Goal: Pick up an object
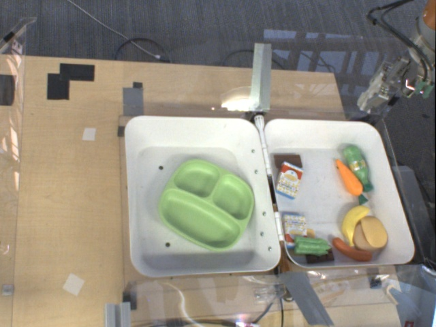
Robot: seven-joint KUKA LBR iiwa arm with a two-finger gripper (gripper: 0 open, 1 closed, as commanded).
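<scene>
The right bin (381,142) holds several toy foods: an orange carrot (349,177) beside a green bottle-like piece (357,161), a yellow banana (353,221), a round tan bun (373,234), a red sausage (351,250), a green and dark piece (312,244), a small white carton (289,181) and a blue-white packet (294,222). My gripper (381,90) hangs high at the upper right, beyond the far right corner of that bin, well apart from every object. Nothing shows in its grasp.
The left bin (143,148) bears a green divided plate (206,203) near its middle. A metal post (261,73) stands behind the seam between the bins. Black cables (139,46) lie on the floor at the back.
</scene>
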